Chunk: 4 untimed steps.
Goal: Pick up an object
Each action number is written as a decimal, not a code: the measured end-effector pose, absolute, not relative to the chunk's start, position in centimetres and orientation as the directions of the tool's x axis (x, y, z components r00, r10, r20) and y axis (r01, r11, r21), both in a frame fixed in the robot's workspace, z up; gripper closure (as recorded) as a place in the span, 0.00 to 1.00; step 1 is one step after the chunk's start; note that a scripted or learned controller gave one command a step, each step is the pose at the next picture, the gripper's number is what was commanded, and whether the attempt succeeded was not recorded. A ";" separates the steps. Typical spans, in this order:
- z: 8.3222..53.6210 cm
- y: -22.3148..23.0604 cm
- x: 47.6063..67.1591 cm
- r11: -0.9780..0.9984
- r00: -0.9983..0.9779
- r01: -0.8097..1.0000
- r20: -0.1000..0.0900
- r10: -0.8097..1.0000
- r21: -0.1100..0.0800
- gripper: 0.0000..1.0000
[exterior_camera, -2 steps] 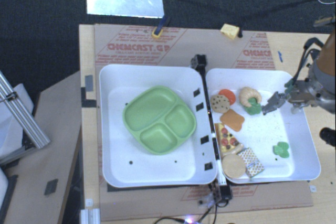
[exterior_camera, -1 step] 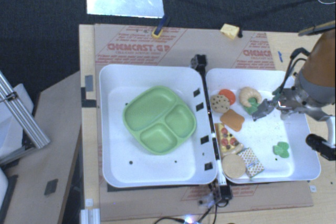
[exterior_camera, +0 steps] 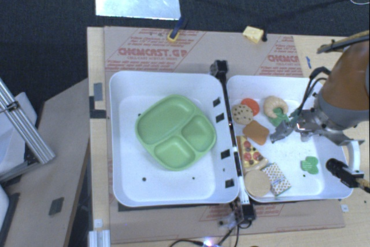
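The right bin (exterior_camera: 329, 191) holds several toy foods. There is a speckled cookie (exterior_camera: 241, 114) with a red-orange round piece (exterior_camera: 251, 105) behind it, a tan ring-shaped donut (exterior_camera: 275, 105), a brown toast slice (exterior_camera: 256, 132) and a pizza slice (exterior_camera: 249, 153). A round tan cracker (exterior_camera: 258, 183), a blue patterned packet (exterior_camera: 278, 178) and a small green piece (exterior_camera: 310, 165) lie nearer the front. My gripper (exterior_camera: 284, 128) hangs low over the middle of this bin, just right of the toast. A small green item (exterior_camera: 280, 118) lies right beside it, below the donut.
The left bin (exterior_camera: 124, 182) holds a light green divided plate (exterior_camera: 175, 132). A black divider (exterior_camera: 229, 136) runs between the bins. The arm (exterior_camera: 347, 89) reaches in from the right over the right bin's far side. A yellow block (exterior_camera: 252, 34) sits on the cardboard behind.
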<state>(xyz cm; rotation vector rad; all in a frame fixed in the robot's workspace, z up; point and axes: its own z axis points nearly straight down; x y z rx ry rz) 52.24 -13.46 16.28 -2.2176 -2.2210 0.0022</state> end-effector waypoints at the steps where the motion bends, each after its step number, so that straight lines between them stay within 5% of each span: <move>1: 10.0 -13.6 51.8 0.001 -0.001 1.000 0.001 1.000 -0.005 0.00; 2: 8.3 -13.6 51.9 0.001 -0.001 1.000 0.001 1.000 -0.001 0.00; 3: 9.5 -13.6 52.0 0.001 -0.001 1.000 0.000 1.000 0.002 1.00; 4: 14.5 -13.7 51.2 0.001 -0.001 1.000 -0.001 1.000 0.006 1.00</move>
